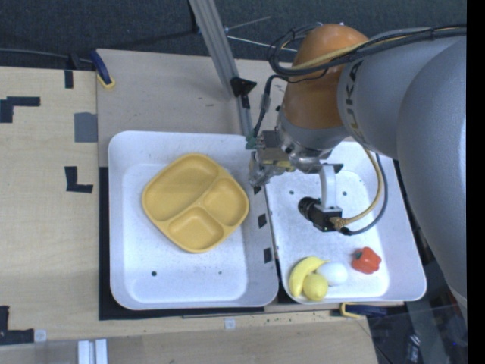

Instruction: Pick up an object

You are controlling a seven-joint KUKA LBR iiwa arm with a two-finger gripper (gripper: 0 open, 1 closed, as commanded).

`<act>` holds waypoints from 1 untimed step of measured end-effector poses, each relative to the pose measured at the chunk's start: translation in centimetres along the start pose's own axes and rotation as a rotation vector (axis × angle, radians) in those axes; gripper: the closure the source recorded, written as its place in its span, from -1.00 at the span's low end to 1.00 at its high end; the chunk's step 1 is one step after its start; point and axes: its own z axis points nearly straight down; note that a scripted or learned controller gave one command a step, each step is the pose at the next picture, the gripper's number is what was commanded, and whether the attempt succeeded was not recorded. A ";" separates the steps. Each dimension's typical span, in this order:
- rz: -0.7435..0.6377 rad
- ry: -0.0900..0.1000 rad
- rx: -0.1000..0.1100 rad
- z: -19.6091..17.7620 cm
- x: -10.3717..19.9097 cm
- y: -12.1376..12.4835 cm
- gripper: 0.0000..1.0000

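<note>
Two shallow white bins are seen side by side on the surface point(45, 203). In the left bin point(129, 279) a yellow divided plate point(195, 202) with three compartments lies near the middle, turned at a slant. In the right bin point(394, 275) four small things are gathered at the near edge: a yellow banana point(301, 271), a yellow lemon-like fruit point(315, 287) touching it, a white egg-shaped object point(333, 272) just beside them, and a red pepper-like object point(366, 260) a little apart to the right. The far part of the right bin is hidden behind the arm point(409, 89) and its orange band point(318, 74). The jaws point(261, 174) hang over the divide between the bins, near the plate's right rim; whether they are apart or together cannot be told, and nothing is seen between them.
</note>
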 end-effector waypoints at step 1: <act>0.000 0.000 0.000 0.8 4.7 -2.7 1.00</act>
